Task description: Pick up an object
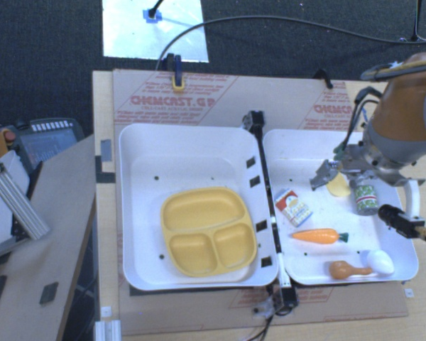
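Yellow piece (pixel 338 186), was that the likeliest pick? asked the first.

"It looked so," said the second. "It lay in the right bin (pixel 298 148), toward the far side, with the gripper (pixel 333 174) right at it and partly covering it. Whether the gripper was open or closed could not be made out, and nothing could be seen held in it."

"How would it have handled?"

"Probably as a light, hollow plastic toy: stiff enough not to crush, but smooth and rounded, so apt to slip or squirt sideways under an off-centre pinch. What it was meant to be was too hidden to tell."

"Where should it have been taken?"

"Across its middle, squarely, with the grip low on the bulge. The can (pixel 366 197) stood just beside it on the arm's side, so a closing stroke running toward the can risked knocking it over."

"And the other things?"

"The carton (pixel 294 209) lay near the divider, the carrot (pixel 317 236) nearer the front, the drumstick (pixel 343 268) and egg (pixel 380 262) in the front corner, all apart from the yellow piece. The tray (pixel 207 231) sat in the left bin (pixel 149 155)."
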Robot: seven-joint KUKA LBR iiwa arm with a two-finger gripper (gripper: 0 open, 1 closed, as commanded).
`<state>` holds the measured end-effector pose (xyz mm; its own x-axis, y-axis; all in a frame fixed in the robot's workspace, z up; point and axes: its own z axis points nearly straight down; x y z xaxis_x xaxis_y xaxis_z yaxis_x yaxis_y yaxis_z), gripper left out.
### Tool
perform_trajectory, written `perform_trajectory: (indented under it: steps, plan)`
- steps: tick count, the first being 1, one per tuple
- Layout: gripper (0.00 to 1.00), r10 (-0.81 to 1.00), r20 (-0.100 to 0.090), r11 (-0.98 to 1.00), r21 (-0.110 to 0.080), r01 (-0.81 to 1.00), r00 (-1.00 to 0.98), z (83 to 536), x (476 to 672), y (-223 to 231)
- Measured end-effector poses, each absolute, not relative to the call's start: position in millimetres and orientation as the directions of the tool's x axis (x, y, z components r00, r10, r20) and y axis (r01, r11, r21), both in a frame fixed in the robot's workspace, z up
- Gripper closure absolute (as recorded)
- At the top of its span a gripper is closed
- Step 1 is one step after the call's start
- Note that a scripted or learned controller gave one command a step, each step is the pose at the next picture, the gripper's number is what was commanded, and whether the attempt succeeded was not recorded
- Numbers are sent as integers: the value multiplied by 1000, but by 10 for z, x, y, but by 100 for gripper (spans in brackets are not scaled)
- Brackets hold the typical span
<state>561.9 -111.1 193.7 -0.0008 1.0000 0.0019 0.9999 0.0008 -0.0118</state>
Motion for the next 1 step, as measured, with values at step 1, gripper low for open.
perform_trajectory:
  steps: [1]
  plan:
    - [0, 1000, 0, 3, 1, 1000, -3, 2003, 5649, -1110]
